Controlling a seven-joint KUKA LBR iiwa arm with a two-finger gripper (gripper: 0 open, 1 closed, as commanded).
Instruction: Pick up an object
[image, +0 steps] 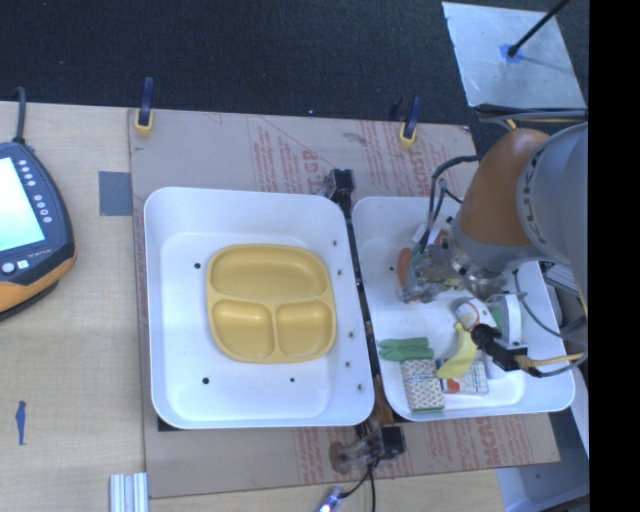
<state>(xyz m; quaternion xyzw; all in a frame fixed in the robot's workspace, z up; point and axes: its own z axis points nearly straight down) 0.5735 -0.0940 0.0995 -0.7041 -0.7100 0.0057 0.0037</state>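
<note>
1. Candidate objects lie in the right bin (385, 215), under and beside my gripper (425, 275): an orange-red piece (403, 262) just to its left, a green item (405, 348) below it, a patterned box (423, 385) further down, and a yellow piece (459, 358) next to that.
2. Gripper is low over the upper part of that bin. Whether it is clenched or released I cannot tell; the wrist hides it.
3. Progress: judged as reach stage. No object seen lifted; grasp and raise remain.
4. Left bin (160, 300), well away from my tool, holds a yellow divided tray (270, 300).
5. Bench: cardboard sheet (250, 150) clamped on wood, a teach pendant (25, 225) at far left.
</note>
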